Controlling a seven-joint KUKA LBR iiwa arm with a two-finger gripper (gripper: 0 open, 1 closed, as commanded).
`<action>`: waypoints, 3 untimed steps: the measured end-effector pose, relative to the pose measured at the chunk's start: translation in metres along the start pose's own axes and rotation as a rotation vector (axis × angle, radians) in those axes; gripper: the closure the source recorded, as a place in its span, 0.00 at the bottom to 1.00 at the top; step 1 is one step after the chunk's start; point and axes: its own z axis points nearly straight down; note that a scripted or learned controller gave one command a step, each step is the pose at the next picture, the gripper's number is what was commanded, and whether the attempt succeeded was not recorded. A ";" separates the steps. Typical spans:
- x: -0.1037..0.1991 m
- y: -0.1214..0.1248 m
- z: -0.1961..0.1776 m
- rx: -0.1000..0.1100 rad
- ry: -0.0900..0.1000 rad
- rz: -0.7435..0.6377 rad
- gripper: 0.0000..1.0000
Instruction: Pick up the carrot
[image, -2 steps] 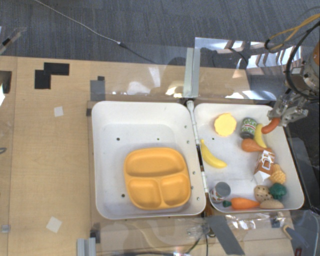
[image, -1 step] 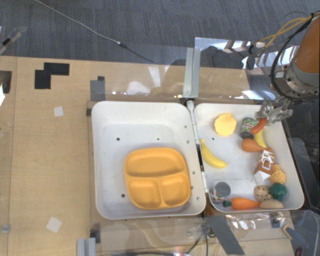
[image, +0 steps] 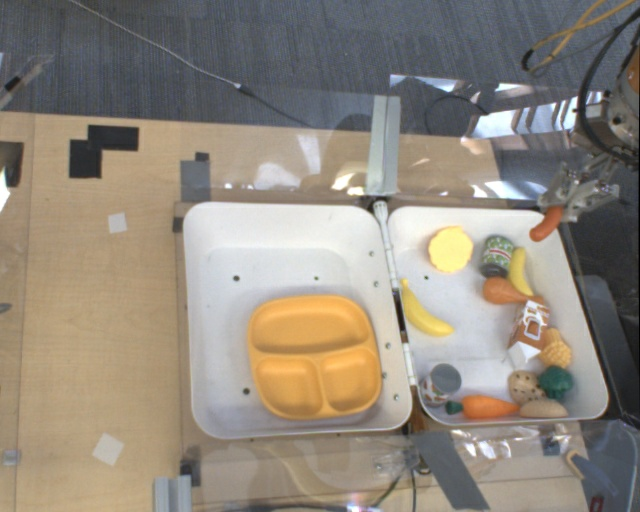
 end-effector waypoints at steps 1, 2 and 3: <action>-0.084 0.078 -0.012 -0.009 -0.003 -0.143 1.00; -0.099 0.086 0.083 -0.021 -0.001 -0.232 1.00; -0.159 0.088 0.103 -0.013 -0.004 -0.435 1.00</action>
